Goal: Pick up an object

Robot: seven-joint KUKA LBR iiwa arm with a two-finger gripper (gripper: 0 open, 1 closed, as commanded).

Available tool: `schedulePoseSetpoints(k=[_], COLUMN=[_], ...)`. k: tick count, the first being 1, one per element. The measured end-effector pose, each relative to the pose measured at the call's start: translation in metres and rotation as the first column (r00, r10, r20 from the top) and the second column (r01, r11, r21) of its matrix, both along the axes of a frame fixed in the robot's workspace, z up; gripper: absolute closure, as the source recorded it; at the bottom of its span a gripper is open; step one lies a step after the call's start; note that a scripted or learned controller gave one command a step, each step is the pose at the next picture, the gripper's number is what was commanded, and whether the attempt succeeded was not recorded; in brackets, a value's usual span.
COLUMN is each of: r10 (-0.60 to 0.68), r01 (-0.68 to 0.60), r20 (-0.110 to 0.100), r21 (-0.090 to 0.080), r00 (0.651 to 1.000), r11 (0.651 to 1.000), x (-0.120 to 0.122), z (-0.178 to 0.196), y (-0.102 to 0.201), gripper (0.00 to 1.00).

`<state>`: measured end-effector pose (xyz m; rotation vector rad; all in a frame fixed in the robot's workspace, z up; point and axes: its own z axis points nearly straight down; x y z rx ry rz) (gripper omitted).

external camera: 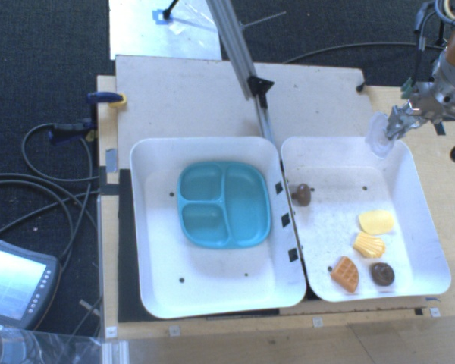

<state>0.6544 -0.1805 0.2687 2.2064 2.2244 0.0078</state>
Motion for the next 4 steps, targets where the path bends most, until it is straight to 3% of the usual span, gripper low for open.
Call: schedulePoseSetpoints(k=[2, 4], r10=[0.003, 0.004], r01=[-0.003, -0.004], r20=[-0.008, -0.011], r21=[0.004, 0.005], r00=[1.0, 1.0], r11=[1.0, 1.0], x=[-0.019, -0.052], z=[0.006, -0.027], y=[0.103, 0.219], gripper=[1.0, 1.0])
